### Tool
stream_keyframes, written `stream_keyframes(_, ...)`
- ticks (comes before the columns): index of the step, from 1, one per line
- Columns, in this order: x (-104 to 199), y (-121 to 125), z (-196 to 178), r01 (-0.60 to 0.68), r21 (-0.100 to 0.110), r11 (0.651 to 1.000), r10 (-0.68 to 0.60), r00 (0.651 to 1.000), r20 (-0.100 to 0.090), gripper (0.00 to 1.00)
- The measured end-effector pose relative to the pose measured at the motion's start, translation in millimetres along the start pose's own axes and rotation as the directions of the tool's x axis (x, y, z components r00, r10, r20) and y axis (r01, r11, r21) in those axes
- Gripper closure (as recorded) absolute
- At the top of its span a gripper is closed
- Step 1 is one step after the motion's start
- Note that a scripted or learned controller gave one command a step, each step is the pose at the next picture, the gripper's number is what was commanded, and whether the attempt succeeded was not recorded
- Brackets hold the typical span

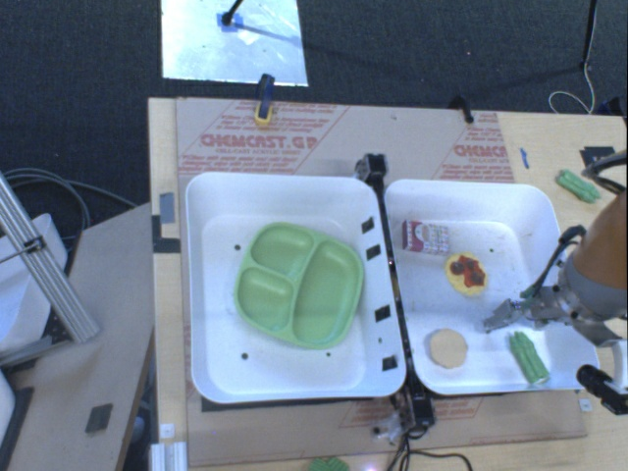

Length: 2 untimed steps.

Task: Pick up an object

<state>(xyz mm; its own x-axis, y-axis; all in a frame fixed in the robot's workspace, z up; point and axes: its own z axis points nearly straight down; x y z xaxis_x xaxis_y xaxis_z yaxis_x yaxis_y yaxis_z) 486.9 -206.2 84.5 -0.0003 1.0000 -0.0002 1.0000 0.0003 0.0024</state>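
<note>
The right bin (471,188) holds a small red and white carton (426,235), a yellow disc with red topping (467,273), a tan round cookie (448,347) and a green ridged stick (528,355). My gripper (510,314) hangs low over the bin's right front part. It is just above the green stick and to the right of the cookie, with nothing visibly held. The arm (597,278) comes in from the right edge.
The left bin (285,184) carries a green divided plate (299,285). Black clips line the wall between the bins (381,263). Another green piece (579,185) lies on the bench at the far right, outside the bins. A yellow clamp (264,106) sits at the back.
</note>
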Motion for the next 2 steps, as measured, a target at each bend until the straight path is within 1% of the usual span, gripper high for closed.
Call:
stream_keyframes(1,0,0,0,0.0,0.0,1.0,0.0,1.0,0.0,0.0)
stream_keyframes(2,-1,1,-34,0.003,-0.002,1.0,-0.003,1.0,0.001,0.0)
